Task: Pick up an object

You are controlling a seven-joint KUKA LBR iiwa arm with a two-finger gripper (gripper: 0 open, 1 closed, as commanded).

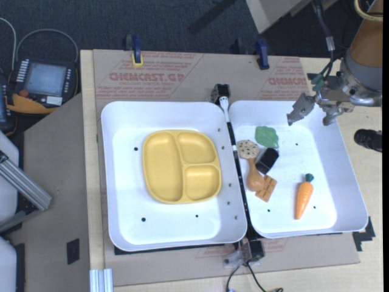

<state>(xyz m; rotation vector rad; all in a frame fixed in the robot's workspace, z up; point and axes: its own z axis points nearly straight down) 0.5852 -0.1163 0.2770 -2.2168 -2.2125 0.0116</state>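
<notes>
Two bins: left bin (121,163) and right bin (340,187) sit side by side on your worktop (182,72), rims touching along the middle.
Left bin contents: one yellow divided plate (181,165), three compartments, lying flat near the centre.
Right bin contents: green piece (267,136) toward the back; round tan cookie (246,148) just beside it; black block (266,160) in front of the green piece; orange-brown pieces (261,184) below the block, near the left wall; toy carrot (303,198) apart from the cluster, green tip pointing to the back.
Arm: enters from your right, orange band (369,44) visible above the wrist.
End effector (315,112): over the back right part of the right bin — fingers spread apart, nothing between them.
Task objects: all lying on the bin floor — none touching the end effector; the green piece is nearest it.
Off-worktop: a handheld screen unit (42,81) at the far left.
</notes>
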